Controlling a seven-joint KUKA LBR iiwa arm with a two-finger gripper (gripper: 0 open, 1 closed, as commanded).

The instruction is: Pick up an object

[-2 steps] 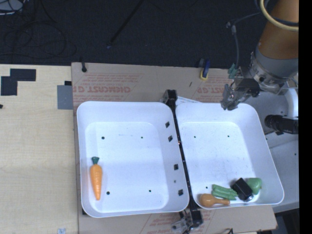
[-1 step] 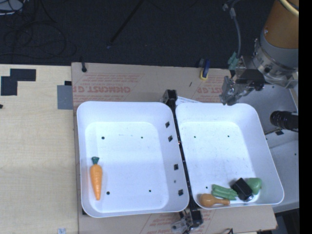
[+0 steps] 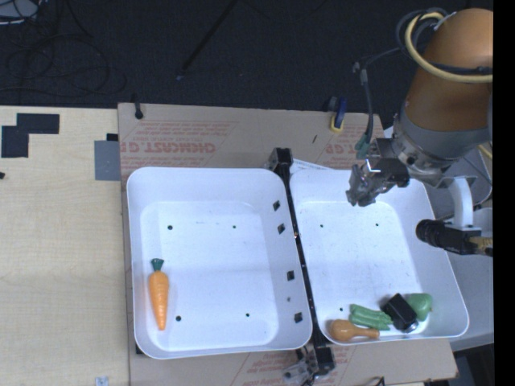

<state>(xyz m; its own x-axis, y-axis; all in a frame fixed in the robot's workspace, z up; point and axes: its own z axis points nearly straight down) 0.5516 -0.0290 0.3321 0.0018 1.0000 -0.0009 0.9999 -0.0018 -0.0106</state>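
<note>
The arm (image 3: pixel 447 79) hung over the right bin's (image 3: pixel 451 292) far edge. Nothing looked picked yet: the carrot (image 3: pixel 158 294) lay in the left bin (image 3: pixel 133 215), other toys (image 3: pixel 385 316) in the right bin's near corner. The gripper (image 3: pixel 364 191) hovered apart from them; whether clenched, I couldn't tell.

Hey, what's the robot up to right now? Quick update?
Gripper above right bin's far edge, nothing seen held. Toys clustered near corner; carrot in left bin. Path unobstructed.

Robotics lab: cardboard-lined bench (image 3: pixel 64 240), white bins (image 3: pixel 141 185), loose cables (image 3: pixel 48 6).
</note>
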